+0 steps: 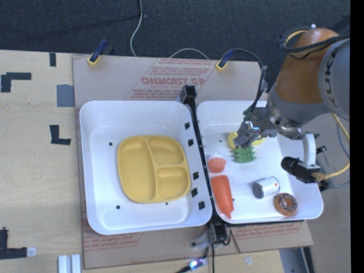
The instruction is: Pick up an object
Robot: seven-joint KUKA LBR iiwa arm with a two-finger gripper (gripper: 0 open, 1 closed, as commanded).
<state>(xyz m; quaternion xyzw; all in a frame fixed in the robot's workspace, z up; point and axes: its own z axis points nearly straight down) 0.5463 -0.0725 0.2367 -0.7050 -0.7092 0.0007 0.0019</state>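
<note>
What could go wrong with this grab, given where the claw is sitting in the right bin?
The claw sits over two crowded things, a yellow piece and a spiky green toy, so it may catch both or nudge one aside. The yellow piece is mostly hidden under the claw, so a slip there would be hard to spot. The orange carrot lies against the bin's dividing wall, awkward to grasp.

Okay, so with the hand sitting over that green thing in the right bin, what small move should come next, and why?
Probably a short, straight descent. The hand sits over the spiky green plastic toy and a yellow piece in the right white bin. Nothing shows between its fingers, so lowering onto the green toy seems the likeliest way to a grasp.
</note>
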